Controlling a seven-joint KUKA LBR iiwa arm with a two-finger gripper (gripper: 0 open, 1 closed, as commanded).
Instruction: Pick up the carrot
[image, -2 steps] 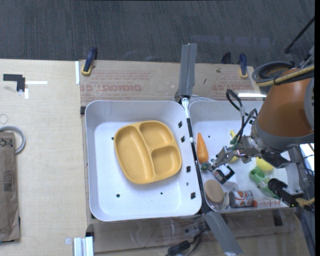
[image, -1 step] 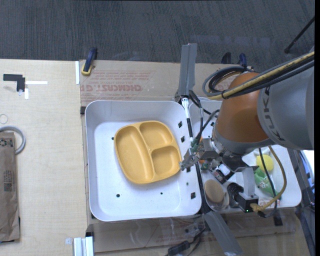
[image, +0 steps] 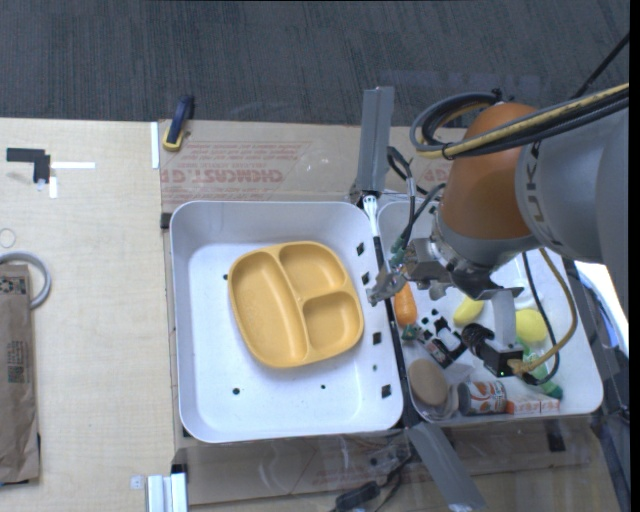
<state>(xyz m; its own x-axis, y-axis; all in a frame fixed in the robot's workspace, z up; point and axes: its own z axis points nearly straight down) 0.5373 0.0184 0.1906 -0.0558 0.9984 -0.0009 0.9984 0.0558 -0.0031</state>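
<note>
my arm (image: 520, 170) fills the right side of the view, its orange band above the wrist, bent down over the right bin (image: 585, 395). the left bin (image: 200, 330) holds a yellow divided plate (image: 297, 300); i am nowhere near that. my gripper (image: 400, 283) hangs low at the right bin's left wall, just beside the divider between the bins. the carrot (image: 405, 307) lies there, a small orange piece right against that wall, touching or nearly touching my gripper. i cannot tell whether my jaws are wide, narrow or closed on it; cables and mount hide them.

the risk, as i judge it: the carrot sits so tight to the wall that one side of my gripper could land on the rim instead of beside it. a yellow fruit (image: 530, 325) and a small can (image: 482, 398) crowd nearby, so i might nudge or catch the wrong thing.
</note>
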